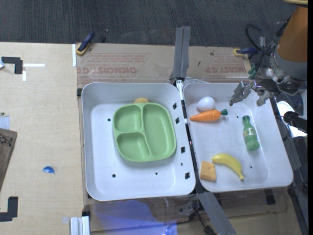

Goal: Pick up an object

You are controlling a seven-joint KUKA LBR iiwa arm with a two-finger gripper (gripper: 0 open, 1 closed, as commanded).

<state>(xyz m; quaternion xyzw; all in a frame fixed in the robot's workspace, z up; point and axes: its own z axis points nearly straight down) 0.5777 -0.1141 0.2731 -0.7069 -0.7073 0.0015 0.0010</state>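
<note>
The right bin [274, 177] holds a white egg [206, 103], an orange carrot [207, 115], a green bottle [250, 133], a yellow banana [230, 163] and an orange cheese block [208, 171]. My gripper [250, 94] hangs above the bin's far right corner, its fingers spread apart with nothing between them. It sits up and to the right of the egg and above the bottle's cap.
The left bin [98, 146] carries a green divided plate [145, 131] with a small yellowish object [141, 101] peeking out behind it. A grey divider post [181, 53] rises between the bins at the back. Cables hang near the arm's wrist.
</note>
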